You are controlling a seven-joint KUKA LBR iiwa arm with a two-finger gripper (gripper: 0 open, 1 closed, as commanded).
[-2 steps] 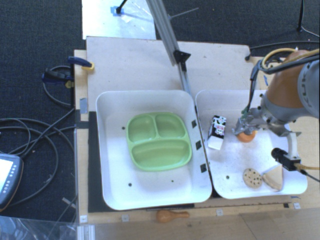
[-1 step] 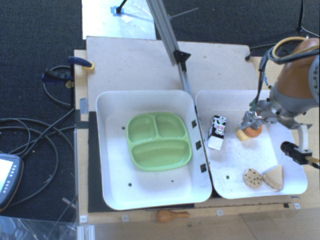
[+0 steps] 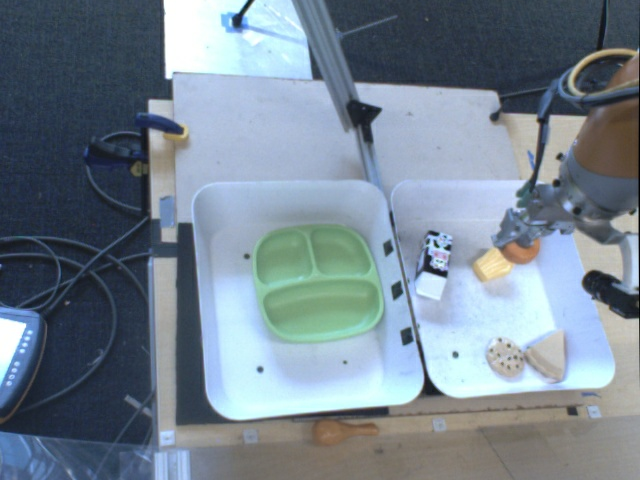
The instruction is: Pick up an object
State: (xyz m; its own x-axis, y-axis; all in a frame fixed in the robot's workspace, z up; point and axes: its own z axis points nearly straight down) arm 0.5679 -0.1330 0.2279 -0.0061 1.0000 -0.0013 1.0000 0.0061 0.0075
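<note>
A grey robot arm with an orange band reaches in from the right edge of the view, over the right-hand one of two shallow white bins on a table (image 3: 270,118). Its claw (image 3: 520,230) hangs low over the upper right part of the right bin (image 3: 470,196); whether it is wide or narrow cannot be told, since the wrist covers it from above.

Just below the claw lies a round orange object (image 3: 523,252), partly hidden by it. Beside that, toward the claw's lower left, sits a small yellow block (image 3: 491,265), touching or nearly touching the orange one. Further left of the claw, near the bin's left wall, a small black-and-white milk carton (image 3: 434,264) lies tilted. Well below the claw, in the bin's near right corner, a spotted cookie (image 3: 505,357) and a tan wedge (image 3: 549,355) lie side by side.

Far to the claw's left, the left bin (image 3: 220,298) holds a green divided plate (image 3: 318,283) with three compartments.
</note>
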